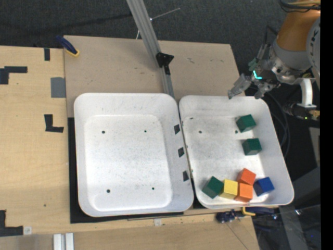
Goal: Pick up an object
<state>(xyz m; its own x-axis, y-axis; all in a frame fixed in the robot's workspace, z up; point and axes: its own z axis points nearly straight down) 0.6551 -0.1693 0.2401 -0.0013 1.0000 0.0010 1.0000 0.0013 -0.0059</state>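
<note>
Seven blocks all sit in the right bin [276, 155], none lifted, so the pick looks not yet done. Nearest, along its front edge: dark green cube [212, 187], yellow cube [230, 188], two orange cubes [244, 191], blue cube [264, 185], bunched and touching. Further back, two green cubes [252, 146] apart from each other. Left bin [83, 139] has no blocks. Far end: gripper [248, 87] hovers over the right bin's back rim, nothing between the fingers that I can see; open or closed, can't tell.
</note>
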